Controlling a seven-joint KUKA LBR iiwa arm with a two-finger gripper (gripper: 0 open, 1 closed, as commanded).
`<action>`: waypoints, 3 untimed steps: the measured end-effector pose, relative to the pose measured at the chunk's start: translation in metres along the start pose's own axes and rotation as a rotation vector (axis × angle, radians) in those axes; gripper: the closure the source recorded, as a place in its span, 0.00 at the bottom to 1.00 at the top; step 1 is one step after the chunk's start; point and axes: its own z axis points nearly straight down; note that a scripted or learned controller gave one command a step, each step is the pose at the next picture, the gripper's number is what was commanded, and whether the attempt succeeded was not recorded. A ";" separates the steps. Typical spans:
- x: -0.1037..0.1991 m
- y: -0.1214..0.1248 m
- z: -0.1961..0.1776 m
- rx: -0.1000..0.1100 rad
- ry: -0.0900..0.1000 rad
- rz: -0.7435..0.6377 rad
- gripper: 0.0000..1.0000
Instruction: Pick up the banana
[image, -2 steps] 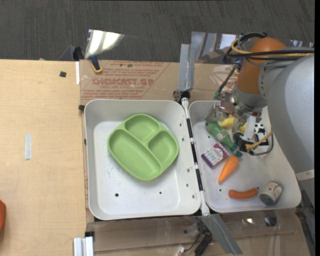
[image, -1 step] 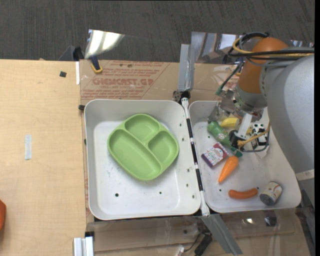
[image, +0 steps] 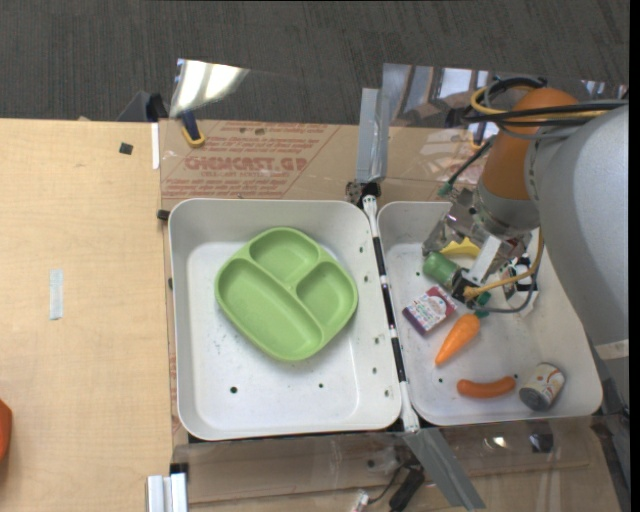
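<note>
The banana (image: 461, 247) shows as a small yellow patch at the back of the right bin (image: 572, 330), mostly hidden under the arm's wrist. My gripper (image: 466, 256) is lowered right over it, reaching in from the upper right. A green round object (image: 440, 267) lies just left of the gripper, touching or nearly touching it. Whether the banana is gripped is hidden.
In the right bin lie a purple packet (image: 428, 310), a carrot (image: 457, 338), an orange sausage (image: 487, 387) and a small can (image: 542, 386). The left bin (image: 200, 400) holds a green divided plate (image: 287, 292). Cables (image: 505, 290) hang by the wrist.
</note>
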 end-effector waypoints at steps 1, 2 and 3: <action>-0.016 -0.021 0.000 0.001 0.001 0.163 0.00; -0.008 -0.031 0.000 0.001 0.000 0.341 0.00; -0.027 -0.054 0.000 0.002 0.000 0.562 0.00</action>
